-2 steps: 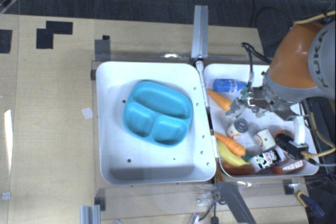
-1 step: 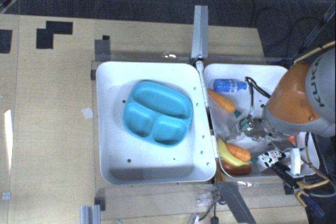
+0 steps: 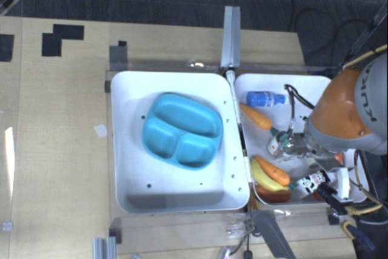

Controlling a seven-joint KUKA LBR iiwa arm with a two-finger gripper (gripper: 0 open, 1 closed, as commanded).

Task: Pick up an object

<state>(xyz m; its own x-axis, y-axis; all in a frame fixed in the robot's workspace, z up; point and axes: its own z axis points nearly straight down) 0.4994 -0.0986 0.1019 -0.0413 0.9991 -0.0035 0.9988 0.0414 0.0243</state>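
My gripper [image 3: 284,145] reaches down into the right bin [image 3: 315,80], near its middle. The arm's orange band [image 3: 339,109] sits above it to the right. A small blue bottle [image 3: 265,99] lies at the bin's far left. Just left of the gripper lies an orange carrot [image 3: 256,117]. Below the gripper are a yellow banana [image 3: 263,174] with a second carrot [image 3: 277,173] across it, and a dark red object [image 3: 273,194] at the near edge. A small black-and-white item [image 3: 314,181] lies to the lower right.
The left bin [image 3: 130,130] holds a blue divided tray [image 3: 182,130] in its middle. A metal post [image 3: 231,36] stands behind the wall between the bins. Cables hang at the right by the arm.
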